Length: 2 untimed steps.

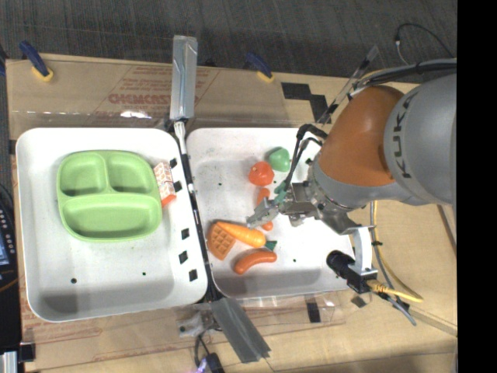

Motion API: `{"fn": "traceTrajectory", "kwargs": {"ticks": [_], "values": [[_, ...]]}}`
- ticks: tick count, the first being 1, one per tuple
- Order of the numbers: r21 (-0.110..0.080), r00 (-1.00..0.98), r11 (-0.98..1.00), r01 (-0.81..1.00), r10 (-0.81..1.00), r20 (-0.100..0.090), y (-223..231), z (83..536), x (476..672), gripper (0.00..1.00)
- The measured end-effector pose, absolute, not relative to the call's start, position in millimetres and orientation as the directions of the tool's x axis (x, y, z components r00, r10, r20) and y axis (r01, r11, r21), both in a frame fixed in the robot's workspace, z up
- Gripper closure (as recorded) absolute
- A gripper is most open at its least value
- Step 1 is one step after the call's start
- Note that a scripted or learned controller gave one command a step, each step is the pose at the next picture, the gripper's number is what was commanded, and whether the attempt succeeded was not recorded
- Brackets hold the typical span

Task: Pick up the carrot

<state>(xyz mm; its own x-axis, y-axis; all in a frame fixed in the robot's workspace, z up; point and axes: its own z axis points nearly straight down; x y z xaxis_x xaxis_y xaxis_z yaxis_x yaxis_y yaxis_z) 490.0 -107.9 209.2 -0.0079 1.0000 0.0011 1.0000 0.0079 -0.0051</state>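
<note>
The carrot (242, 234) lies in the right bin (225, 150), orange, with its green top (270, 245) pointing right. It rests slantwise near the bin's front left. My gripper (265, 210) hangs just above and behind the carrot's right half, at the end of the grey arm with the orange band (353, 142). A small orange patch (267, 225) shows right under the gripper tip; I cannot make out what it belongs to. Nothing is visibly held.
Beside the carrot lie a waffle piece (220, 242) on its left and a red-orange sausage (255, 261) in front. A red fruit (261, 174) and a green item (278, 158) sit behind the gripper. The left bin (46, 286) holds a green divided plate (109, 193) and a small red-white item (165, 182).
</note>
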Motion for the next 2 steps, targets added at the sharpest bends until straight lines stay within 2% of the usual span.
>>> {"fn": "traceTrajectory", "kwargs": {"ticks": [1, 2], "values": [[0.000, 0.016, -0.016, 1.000, 1.000, 0.000, -130.3, 269.7, 477.4, 0.00], [-0.002, -0.034, 0.034, 0.999, 0.999, 0.001, -99.3, 105.4, 506.4, 0.00]]}}
